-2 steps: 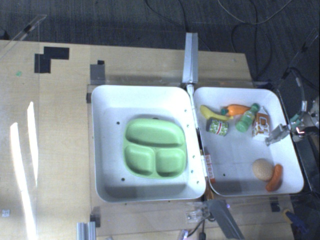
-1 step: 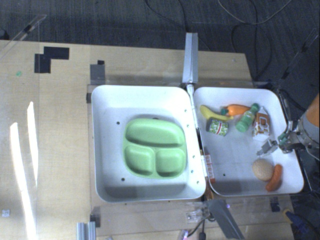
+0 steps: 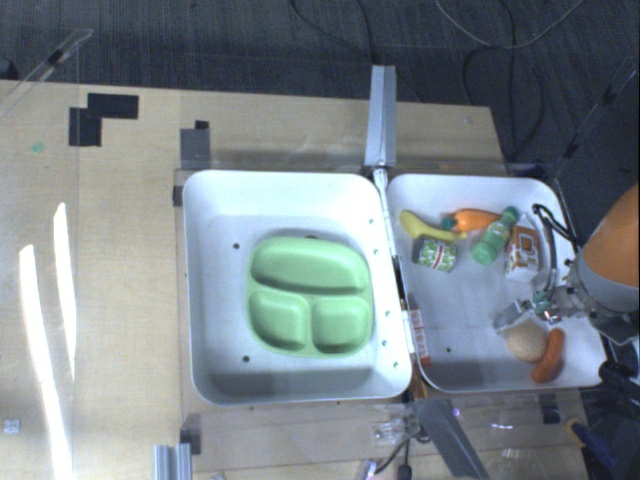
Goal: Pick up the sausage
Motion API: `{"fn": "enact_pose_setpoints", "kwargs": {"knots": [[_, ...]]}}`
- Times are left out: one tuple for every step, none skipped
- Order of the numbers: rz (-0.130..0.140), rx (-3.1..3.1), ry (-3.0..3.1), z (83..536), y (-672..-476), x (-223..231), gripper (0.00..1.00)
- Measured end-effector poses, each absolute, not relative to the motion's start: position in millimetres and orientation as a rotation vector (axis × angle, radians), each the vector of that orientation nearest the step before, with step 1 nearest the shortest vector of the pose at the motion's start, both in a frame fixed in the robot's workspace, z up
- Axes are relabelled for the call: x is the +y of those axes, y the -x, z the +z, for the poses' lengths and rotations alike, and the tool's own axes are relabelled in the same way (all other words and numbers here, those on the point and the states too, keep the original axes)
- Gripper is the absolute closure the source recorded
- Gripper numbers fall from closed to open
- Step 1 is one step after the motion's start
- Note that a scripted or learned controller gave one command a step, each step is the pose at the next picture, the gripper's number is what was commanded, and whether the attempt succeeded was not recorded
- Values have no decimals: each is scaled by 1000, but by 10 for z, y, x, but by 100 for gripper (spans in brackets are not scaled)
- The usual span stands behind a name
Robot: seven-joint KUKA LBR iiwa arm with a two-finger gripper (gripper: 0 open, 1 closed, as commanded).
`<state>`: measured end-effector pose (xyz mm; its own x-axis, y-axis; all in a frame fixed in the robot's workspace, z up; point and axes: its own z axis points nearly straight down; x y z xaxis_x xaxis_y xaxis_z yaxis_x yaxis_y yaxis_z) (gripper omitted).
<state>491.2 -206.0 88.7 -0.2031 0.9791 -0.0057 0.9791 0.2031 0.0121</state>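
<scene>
The sausage (image 3: 549, 356), reddish-orange and slightly curved, lies in the near right corner of the right bin (image 3: 470, 353), close to the bin's right wall. A pale, rounded bread-like piece (image 3: 524, 342) sits touching or just beside its left side. The gripper (image 3: 530, 311) hangs just far of these two, over the right part of the bin; its metal fingers are small and blurred, so I cannot tell whether they are apart or closed, and nothing can be made out between them. The arm's orange band (image 3: 615, 238) shows at the right edge above it.

Farther back in the same bin lies a loose row of other things: one yellow banana (image 3: 428, 227) at the left, one orange carrot (image 3: 476, 219) just right of it, one small green-labelled can (image 3: 436, 255) near of the banana, one green bottle (image 3: 494, 237) tilted beside the carrot, and one small carton (image 3: 522, 249) with red and white print to the right. These five stand well apart from the sausage. A black cable (image 3: 552, 221) loops along the bin's right rim.

The left bin (image 3: 210, 268) holds one green divided tray (image 3: 309, 294) with three compartments, one long at the far side and two smaller at the near side. There are two bins in all, side by side, meeting at a metal rail (image 3: 382, 118).
</scene>
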Motion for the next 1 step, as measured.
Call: {"fn": "enact_pose_setpoints", "kwargs": {"knots": [[9, 2427, -1976, 886, -4912, -2061, 0]]}}
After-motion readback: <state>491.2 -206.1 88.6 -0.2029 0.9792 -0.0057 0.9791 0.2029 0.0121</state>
